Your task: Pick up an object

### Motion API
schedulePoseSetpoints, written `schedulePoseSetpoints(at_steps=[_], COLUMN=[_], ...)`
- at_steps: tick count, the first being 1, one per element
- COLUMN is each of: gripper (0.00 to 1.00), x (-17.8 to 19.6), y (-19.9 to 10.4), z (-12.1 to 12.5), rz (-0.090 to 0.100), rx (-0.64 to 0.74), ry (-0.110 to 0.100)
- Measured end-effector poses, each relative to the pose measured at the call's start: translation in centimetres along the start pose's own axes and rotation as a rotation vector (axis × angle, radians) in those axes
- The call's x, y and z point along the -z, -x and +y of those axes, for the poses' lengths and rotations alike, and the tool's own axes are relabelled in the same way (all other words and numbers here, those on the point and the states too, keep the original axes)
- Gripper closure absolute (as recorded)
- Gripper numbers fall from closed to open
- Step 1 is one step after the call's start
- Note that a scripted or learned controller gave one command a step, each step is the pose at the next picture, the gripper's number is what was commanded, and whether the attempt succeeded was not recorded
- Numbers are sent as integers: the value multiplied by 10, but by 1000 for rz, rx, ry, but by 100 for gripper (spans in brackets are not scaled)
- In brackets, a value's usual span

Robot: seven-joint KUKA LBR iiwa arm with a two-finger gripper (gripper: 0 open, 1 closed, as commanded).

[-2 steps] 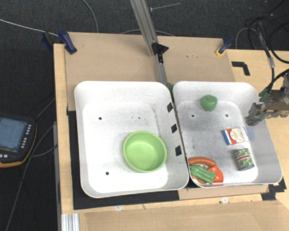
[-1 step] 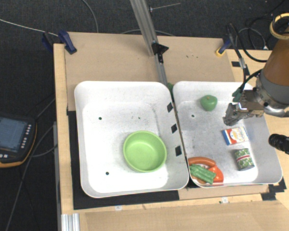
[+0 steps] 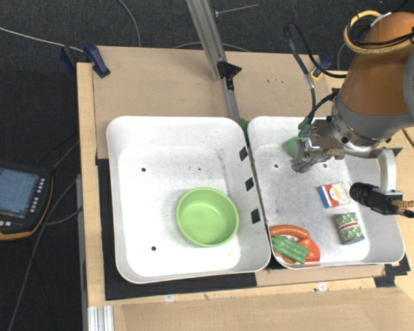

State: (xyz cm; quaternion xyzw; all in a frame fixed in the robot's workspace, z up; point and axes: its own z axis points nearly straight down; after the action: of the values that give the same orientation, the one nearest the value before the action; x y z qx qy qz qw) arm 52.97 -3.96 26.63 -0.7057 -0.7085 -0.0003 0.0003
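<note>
Hovering over the right bin, hand — grip state unreadable — has the small carton nearest, at five o'clock.

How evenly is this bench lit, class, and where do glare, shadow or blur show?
Camera view: lighting is soft and even; the left bin shows mild white glare; the green bowl casts a faint shadow; the pincer looks slightly blurred.
</note>
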Motion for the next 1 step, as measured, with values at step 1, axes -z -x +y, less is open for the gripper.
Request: schedulePoseSetpoints(at_steps=[1], gripper=[100], x=[-17], y=[-46], z=[3], rz=[0], rx=[-1], ry=[-1])
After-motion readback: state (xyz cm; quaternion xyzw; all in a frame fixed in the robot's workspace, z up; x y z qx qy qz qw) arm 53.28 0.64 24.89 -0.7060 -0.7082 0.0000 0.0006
